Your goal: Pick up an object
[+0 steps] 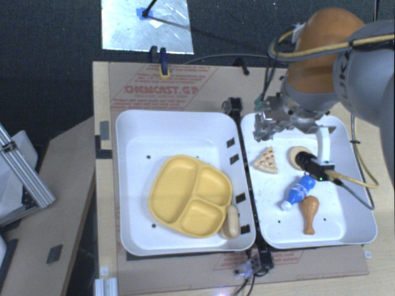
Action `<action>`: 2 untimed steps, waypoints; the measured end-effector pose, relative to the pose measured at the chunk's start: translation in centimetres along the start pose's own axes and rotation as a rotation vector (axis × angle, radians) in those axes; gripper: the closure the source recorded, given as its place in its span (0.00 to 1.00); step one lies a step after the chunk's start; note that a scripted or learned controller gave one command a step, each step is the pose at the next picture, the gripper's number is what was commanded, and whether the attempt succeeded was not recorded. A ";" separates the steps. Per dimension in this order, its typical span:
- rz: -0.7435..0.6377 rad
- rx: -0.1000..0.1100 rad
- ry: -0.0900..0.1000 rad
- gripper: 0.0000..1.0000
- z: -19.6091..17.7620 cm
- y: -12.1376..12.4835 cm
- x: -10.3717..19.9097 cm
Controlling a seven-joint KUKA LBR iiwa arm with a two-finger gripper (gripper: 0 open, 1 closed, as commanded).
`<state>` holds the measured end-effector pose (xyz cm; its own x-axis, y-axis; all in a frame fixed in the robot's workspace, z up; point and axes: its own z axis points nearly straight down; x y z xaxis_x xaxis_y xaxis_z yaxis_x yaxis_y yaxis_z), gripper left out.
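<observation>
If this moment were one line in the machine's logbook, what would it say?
gripper: above right bin's far-left corner | holding: nothing seen | nearest: pizza slice | left bin: yellow tray

My own wrist and orange band (324,42) cover the far right corner of the right bin (361,224) behind my pincer (266,128), and my arm runs off the right edge. Whether my fingertips are parted, I cannot tell at this size. The round tan item (297,155) just right of the pincer is partly under a black fitting (308,163). The bread roll (231,221) overlaps the yellow tray's (188,196) corner.
</observation>
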<state>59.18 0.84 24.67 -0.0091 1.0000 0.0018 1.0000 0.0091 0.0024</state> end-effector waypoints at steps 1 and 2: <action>0.000 0.002 0.000 1.00 0.4 -1.0 4.7; 0.000 0.000 0.000 1.00 0.3 -0.5 9.4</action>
